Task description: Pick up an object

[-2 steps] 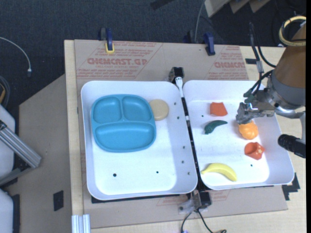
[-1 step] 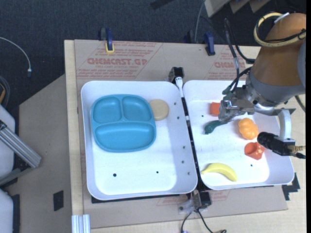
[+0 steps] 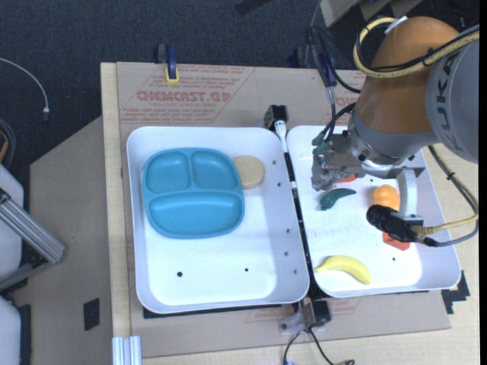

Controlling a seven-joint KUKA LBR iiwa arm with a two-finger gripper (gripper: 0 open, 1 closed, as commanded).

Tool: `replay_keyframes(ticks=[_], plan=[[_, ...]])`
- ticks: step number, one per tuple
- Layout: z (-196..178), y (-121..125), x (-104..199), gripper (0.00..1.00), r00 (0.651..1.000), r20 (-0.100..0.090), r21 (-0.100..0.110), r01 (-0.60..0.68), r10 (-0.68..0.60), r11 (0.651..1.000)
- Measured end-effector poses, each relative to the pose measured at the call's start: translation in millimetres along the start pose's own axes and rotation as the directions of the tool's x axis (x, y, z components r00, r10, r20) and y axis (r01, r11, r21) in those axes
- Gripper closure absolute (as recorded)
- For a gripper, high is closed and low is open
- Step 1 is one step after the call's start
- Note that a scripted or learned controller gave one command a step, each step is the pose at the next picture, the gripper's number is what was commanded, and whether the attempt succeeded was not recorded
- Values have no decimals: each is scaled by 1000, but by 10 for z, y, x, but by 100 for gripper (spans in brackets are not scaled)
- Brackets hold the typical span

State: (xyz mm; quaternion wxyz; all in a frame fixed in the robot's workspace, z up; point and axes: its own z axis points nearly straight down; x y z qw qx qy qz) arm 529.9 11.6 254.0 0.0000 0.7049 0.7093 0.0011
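We see two smooth white plastic bins (image 3: 221,280) on a matt brown board (image 3: 122,204) that looks like cardboard. The blue divided plate (image 3: 194,192) looks like satin plastic, the banana (image 3: 344,268) glossy, the arm's orange band (image 3: 399,67) shiny.

- We see the grey metal gripper (image 3: 329,179) low in the right white bin (image 3: 437,268), just above a dark teal curved piece (image 3: 335,197).
- A yellow plastic banana (image 3: 344,268) lies near that bin's front.
- A blue divided plate (image 3: 194,192) sits in the left white bin (image 3: 213,276).
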Motion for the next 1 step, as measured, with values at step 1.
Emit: replay_keyframes(ticks=[1], plan=[[232,-100,486,100,1000,-1,6,-1,1,1000]])
